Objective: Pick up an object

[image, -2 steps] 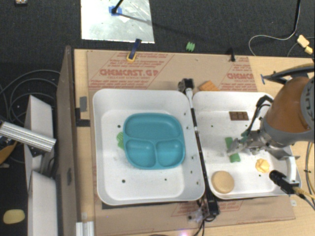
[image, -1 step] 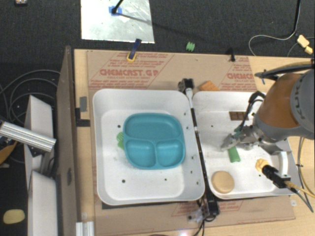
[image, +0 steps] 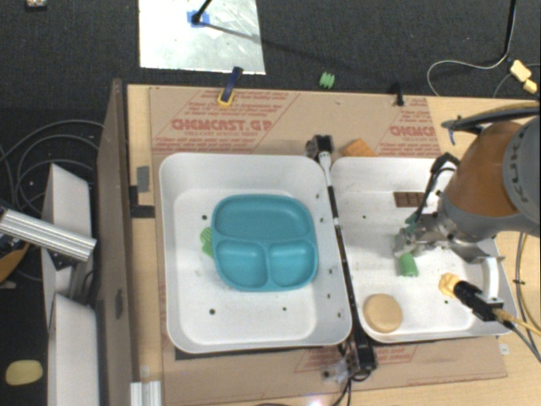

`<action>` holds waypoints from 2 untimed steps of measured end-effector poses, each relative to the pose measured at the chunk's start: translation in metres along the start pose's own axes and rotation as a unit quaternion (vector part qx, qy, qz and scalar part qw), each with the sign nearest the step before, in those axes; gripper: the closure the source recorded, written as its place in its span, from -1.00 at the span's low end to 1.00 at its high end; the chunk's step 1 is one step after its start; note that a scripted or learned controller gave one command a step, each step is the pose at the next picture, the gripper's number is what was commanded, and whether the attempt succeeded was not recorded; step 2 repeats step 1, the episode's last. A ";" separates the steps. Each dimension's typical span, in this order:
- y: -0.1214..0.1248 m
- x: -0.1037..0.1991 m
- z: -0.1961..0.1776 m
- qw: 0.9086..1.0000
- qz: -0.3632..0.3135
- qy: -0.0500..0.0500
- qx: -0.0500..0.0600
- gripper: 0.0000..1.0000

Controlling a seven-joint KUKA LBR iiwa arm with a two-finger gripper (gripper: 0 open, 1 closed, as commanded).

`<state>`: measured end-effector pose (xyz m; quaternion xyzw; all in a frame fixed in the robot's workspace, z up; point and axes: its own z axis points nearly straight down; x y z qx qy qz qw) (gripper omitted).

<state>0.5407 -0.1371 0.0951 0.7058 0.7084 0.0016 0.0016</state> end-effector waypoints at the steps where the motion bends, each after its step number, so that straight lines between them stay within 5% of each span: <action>1: 0.088 0.096 -0.096 1.000 -0.006 0.001 -0.007 1.00; 2: 0.088 0.096 -0.096 1.000 -0.006 0.001 -0.007 1.00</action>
